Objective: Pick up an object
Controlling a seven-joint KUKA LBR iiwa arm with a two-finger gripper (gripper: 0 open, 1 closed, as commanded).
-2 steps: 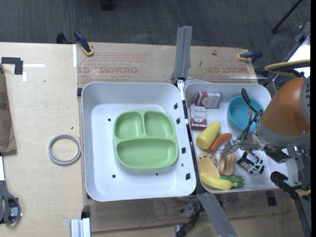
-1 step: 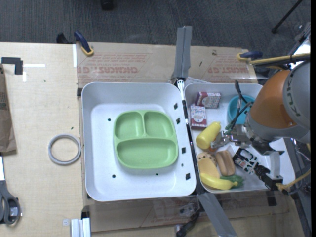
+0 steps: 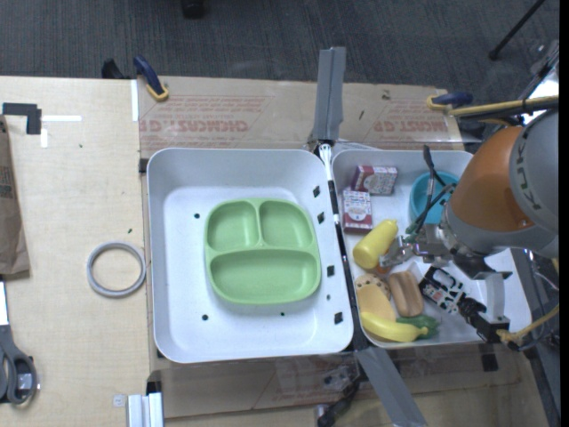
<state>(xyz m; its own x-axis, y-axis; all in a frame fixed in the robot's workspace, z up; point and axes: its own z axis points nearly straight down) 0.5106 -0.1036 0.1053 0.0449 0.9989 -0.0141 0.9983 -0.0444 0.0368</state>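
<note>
I had the hand (image 3: 404, 249) down in the right bin (image 3: 402, 156), at the right of the frame, and from my screen I could not tell whether it was apart or together; the wrist hid most of it. It sat just beside a yellow pear-shaped toy (image 3: 373, 243), touching or nearly so, with a brown hot-dog piece (image 3: 406, 294) and a banana (image 3: 391, 327) just below it toward the frame's bottom. I saw nothing clearly between its tips, so I judged the step to be the approach or the close, not yet a lift. Above, toward the bin's upper edge, stood two small red-and-white cartons (image 3: 357, 209), and a blue bowl (image 3: 424, 198) lay half under the arm. The left bin (image 3: 169, 256) in mid-frame held a green divided plate (image 3: 262, 252). Next, I reckoned, the hand needed to settle around the yellow toy, close firmly, then rise straight without catching its neighbours.
</note>
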